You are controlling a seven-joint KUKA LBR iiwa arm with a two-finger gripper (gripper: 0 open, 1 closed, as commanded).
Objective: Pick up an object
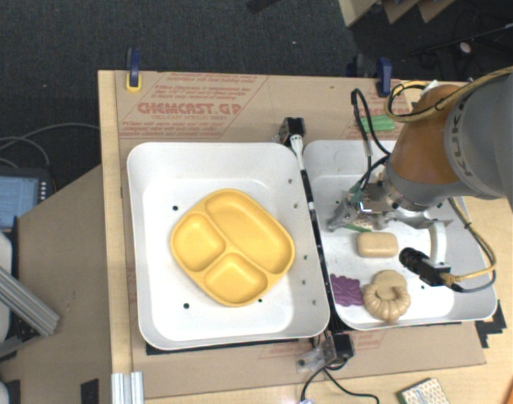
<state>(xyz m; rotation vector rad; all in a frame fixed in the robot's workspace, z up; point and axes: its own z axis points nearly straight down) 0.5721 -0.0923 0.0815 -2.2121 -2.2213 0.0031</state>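
Bench with two white bins (156,251) | gripper (357,211) hovering low in right bin, just above soap bar (377,244) | grip state unclear, possibly nothing lifted | pickup pending

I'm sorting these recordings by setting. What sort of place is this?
Most likely a robotics lab: a grey arm works over two white bins on a clamped board, with loose cables and toy-like test objects such as a yellow divided plate.

The arm (483,141) is a thick grey cylinder with a broad orange band (425,146) above the wrist — black and yellow cables loop around it — ending in a small metallic end effector (351,211) with dark fittings
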